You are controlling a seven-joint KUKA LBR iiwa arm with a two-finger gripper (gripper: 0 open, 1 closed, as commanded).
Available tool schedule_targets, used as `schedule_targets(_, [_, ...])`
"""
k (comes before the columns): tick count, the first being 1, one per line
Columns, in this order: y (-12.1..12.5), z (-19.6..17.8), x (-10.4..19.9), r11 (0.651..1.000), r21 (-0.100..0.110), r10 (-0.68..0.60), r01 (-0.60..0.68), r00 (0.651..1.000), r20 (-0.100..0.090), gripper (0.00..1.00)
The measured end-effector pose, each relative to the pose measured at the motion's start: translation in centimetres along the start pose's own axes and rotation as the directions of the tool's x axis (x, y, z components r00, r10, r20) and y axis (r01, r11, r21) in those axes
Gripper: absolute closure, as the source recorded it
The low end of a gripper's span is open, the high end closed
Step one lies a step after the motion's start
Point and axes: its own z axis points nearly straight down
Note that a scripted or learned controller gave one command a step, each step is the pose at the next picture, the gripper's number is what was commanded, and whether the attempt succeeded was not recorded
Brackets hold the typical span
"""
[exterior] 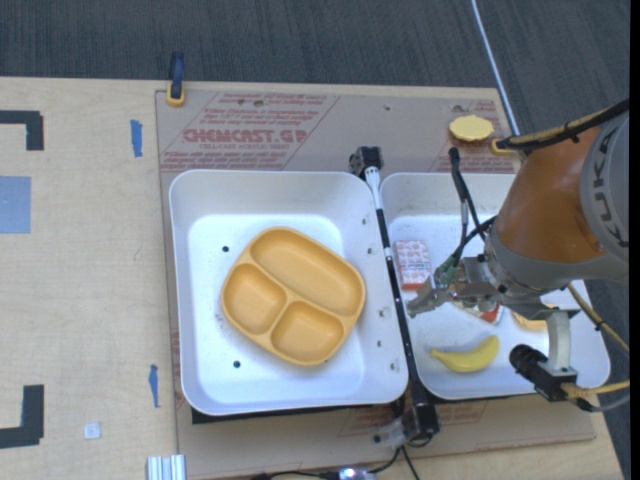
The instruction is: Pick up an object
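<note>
My gripper (432,298) hangs low over the right bin (432,190), under the grey and orange arm that comes in from the right. A yellow banana (467,355) lies on the bin floor just below and right of the gripper. A small red and white packet (411,263) lies just above and left of it. A red object (489,313) and a yellow-orange piece (530,320) peek out from under the arm. Nothing visible sits between the fingers.
The left bin (190,268) holds a yellow three-compartment plate (292,295). A black divider bar (385,248) runs between the bins. A yellow disc (471,129) lies on the board behind the right bin, and a cable crosses above it.
</note>
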Motion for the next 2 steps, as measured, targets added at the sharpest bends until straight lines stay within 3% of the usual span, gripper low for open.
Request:
schedule_targets(1, [0.1, -3.2, 7.4, 1.0, -0.005, -0.002, 0.002, 1.0, 0.0, 1.0])
schedule_targets(2, [0.0, 0.0, -0.2, 1.0, 0.0, 0.0, 0.0, 1.0, 0.0, 1.0])
